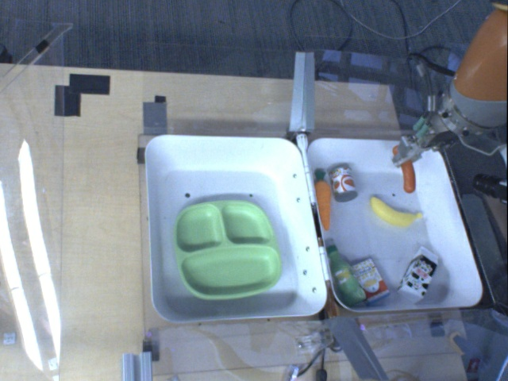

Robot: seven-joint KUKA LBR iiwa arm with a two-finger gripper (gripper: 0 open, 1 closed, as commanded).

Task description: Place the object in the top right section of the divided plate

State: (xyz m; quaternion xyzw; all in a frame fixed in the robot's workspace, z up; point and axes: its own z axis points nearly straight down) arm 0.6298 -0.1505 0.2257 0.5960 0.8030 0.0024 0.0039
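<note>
On the pale wooden bench, the gripper [407,151] at the right bin's [468,284] upper edge pinches a small upright sausage [409,177], with the green divided plate [228,248] well off to the lower left.

Legible text: none; no word, brand or number can be read at this size.
Can [342,182]: a red and white printed label wraps it, its lettering too small to make out.
Small carton [369,276]: colourful printed faces with red and yellow patches, any wording blurred.
Black and white carton [418,273]: a dark patterned print on white, no characters readable.
Green bottle [344,277]: a pale label patch on its side, illegible.
Bench [87,213]: black angular marks [79,92] at the upper left form shapes, not letters.
Divided plate [228,248]: plain green, bearing no print.
</note>
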